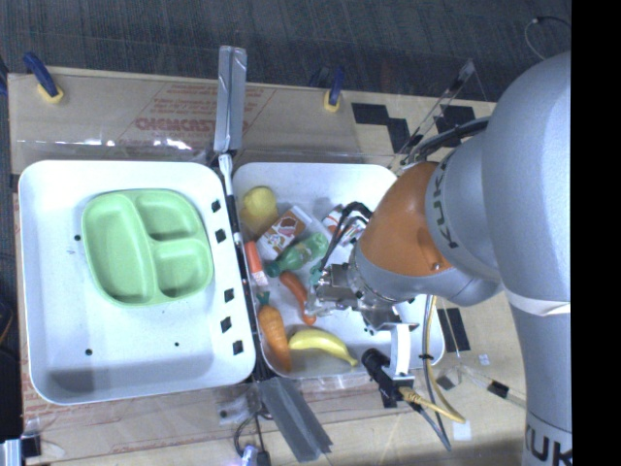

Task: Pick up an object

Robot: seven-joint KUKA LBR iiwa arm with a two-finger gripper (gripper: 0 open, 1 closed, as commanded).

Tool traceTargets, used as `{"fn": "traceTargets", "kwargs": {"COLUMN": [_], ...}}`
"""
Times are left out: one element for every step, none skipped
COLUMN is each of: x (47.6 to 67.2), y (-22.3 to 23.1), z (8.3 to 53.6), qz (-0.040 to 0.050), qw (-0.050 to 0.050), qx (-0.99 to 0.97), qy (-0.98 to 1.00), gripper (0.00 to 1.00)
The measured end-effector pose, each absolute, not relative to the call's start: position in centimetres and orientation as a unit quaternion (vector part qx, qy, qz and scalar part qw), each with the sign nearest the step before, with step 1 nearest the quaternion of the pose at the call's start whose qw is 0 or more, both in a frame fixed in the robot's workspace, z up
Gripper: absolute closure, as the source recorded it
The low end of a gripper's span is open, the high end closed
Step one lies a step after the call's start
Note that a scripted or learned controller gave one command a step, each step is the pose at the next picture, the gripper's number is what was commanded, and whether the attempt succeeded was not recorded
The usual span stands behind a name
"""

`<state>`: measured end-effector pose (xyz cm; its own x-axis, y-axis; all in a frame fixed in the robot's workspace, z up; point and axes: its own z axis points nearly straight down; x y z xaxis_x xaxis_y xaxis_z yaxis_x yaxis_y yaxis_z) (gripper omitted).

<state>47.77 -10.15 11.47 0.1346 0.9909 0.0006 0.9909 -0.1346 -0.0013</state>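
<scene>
Overhead, the arm [505, 212] hides much of the gripper [325, 294]; its grip state is unclear. Just below it, the banana [320, 344] looks light, smooth and stiff; its middle seems the best hold.

Even, bright overhead light; white bins [39, 260] near blown out. Soft shadow along left bin's near wall. Sunlit patch on bench's [466, 425] near edge. Slight softness throughout, grainy.
</scene>
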Motion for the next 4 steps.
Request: {"fn": "traceTargets", "kwargs": {"x": [52.6, 52.6, 50.6, 50.6], "y": [-3.7, -3.7, -4.5, -4.5], "z": [23.7, 23.7, 19.0, 19.0], "qz": [0.0006, 0.0011, 0.002, 0.0019], "qw": [0.001, 0.002, 0.002, 0.002], "qx": [-0.809, -0.809, -0.804, -0.804], "qy": [-0.588, -0.588, -0.595, -0.595], "gripper": [1.0, 0.0, 0.0, 0.0]}}
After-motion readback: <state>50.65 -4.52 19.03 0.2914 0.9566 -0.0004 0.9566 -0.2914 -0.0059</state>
